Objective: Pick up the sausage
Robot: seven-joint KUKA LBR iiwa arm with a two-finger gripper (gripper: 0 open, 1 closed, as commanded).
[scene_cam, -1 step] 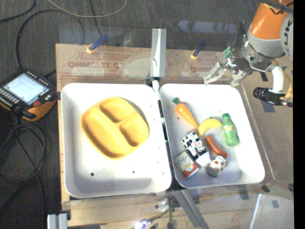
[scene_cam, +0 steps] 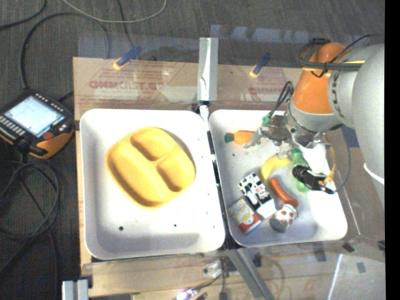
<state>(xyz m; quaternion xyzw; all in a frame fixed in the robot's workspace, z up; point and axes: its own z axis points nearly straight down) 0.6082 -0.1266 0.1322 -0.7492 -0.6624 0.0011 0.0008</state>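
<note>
Reddish-brown sausage point(scene_cam: 283, 191) is lying in the right bin point(scene_cam: 325, 227), touching a yellow banana point(scene_cam: 275, 165) and a cow-print block point(scene_cam: 252, 185), while the gripper point(scene_cam: 275, 132) is hovering nearby, jaw state indeterminate; crowding is risking a wrong-object grab.

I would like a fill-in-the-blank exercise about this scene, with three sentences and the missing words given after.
1. The yellow divided plate lies in the ______ bin.
2. The sausage lies in the right bin, beside a black-and-white ______ patterned carton.
3. The arm's band above the gripper is coloured ______.

Missing words: left; cow; orange
</note>
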